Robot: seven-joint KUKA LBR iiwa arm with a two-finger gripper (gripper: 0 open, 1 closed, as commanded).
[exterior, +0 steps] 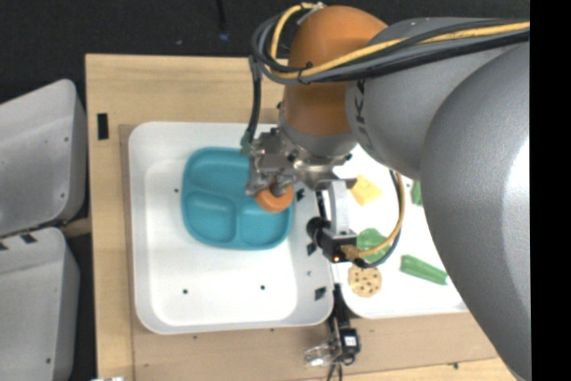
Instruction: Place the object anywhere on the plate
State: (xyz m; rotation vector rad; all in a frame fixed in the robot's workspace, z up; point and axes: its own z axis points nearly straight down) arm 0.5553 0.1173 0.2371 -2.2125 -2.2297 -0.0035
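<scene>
We see the claw [272, 183] closed around an orange object [275, 199] over the right edge of the blue plate [214, 205], so we should shift it inward, lower, then release.

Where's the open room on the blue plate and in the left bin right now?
The divided blue plastic plate is bare across its left and top compartments; its right edge is crowded by the gripper and a small orange object. The left white bin has bare floor below and left of the plate.
</scene>
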